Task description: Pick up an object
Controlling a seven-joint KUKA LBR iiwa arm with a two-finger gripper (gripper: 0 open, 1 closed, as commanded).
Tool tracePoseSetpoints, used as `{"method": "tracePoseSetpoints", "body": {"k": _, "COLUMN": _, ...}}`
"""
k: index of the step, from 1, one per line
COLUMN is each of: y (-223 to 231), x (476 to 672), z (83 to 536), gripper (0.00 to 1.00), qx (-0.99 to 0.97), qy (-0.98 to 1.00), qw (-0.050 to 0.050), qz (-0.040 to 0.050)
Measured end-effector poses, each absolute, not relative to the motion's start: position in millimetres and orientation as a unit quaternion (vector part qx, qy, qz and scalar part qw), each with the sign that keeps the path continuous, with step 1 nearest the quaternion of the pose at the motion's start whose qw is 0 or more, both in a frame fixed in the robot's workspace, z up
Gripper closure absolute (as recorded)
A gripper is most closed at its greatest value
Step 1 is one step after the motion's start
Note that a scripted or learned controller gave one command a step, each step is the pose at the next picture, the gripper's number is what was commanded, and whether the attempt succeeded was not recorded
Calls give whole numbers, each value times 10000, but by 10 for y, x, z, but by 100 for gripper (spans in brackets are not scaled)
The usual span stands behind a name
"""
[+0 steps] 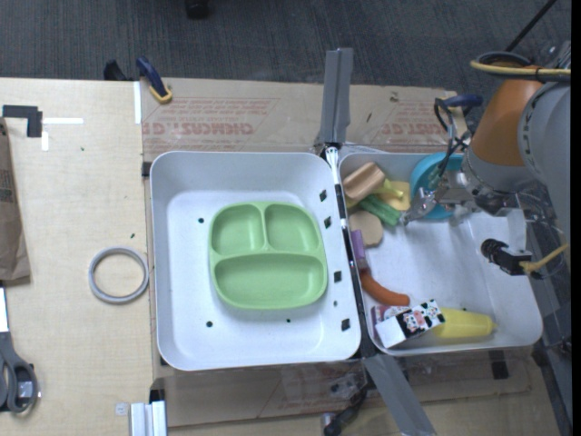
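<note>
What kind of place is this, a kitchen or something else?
Probably a robotics lab: a grey robot arm with an orange band reaches over two shallow white bins on a wooden bench.

One fixed camera looks down at a slant from above the worktop (73, 189), taking in both bins (172, 271) and floor beyond.
</note>
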State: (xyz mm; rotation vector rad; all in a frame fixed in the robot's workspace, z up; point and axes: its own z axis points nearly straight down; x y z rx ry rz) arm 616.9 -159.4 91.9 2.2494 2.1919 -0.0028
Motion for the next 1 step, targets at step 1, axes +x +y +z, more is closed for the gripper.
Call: {"method": "tracePoseSetpoints", "body": {"k": 1, "y": -1583, "x": 6498, "z": 898, "gripper": 0, "qx": 7187, "qy": 6950, "qw": -147, "qz": -128}}
